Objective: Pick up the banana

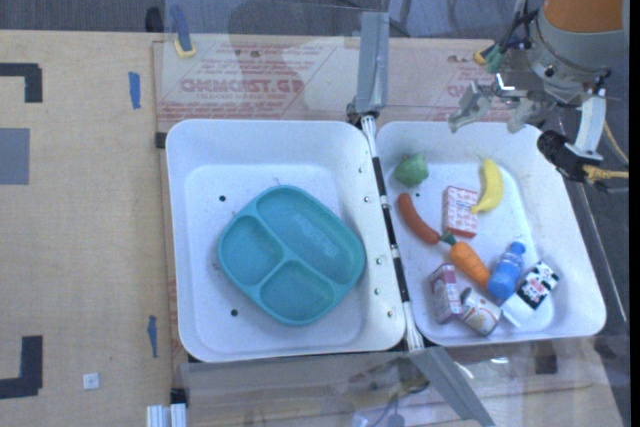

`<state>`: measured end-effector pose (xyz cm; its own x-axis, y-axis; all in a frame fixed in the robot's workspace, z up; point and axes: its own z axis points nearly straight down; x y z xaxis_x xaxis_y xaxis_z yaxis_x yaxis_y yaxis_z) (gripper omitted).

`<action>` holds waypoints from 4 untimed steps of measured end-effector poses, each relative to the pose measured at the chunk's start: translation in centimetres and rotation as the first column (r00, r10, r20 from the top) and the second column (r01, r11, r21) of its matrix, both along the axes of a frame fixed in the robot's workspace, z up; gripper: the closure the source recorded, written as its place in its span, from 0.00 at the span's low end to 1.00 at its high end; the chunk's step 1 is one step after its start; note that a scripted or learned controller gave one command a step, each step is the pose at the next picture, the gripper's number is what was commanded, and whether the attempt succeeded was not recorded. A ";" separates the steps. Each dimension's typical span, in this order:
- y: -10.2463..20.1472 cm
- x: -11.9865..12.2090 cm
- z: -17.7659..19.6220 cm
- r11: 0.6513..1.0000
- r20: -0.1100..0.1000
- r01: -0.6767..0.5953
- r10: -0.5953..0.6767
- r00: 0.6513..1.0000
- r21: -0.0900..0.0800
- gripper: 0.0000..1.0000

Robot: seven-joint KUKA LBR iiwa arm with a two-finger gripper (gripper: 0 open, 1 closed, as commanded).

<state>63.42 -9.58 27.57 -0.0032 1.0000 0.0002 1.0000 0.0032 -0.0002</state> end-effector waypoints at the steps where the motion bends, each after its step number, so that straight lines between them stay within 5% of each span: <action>1: -4.7 -0.2 -11.4 1.000 0.000 0.006 -0.006 1.000 0.000 0.00; 2: -4.3 -7.0 -9.7 0.999 0.000 0.041 -0.041 0.999 0.000 0.00; 3: -7.6 -1.6 -17.6 1.000 0.013 -0.023 0.023 1.000 -0.004 0.00; 4: -7.8 -1.5 -16.4 1.000 0.020 -0.020 0.020 1.000 -0.005 1.00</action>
<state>61.94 -17.38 11.15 -0.0228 0.9997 -0.0052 0.9995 0.0229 0.0198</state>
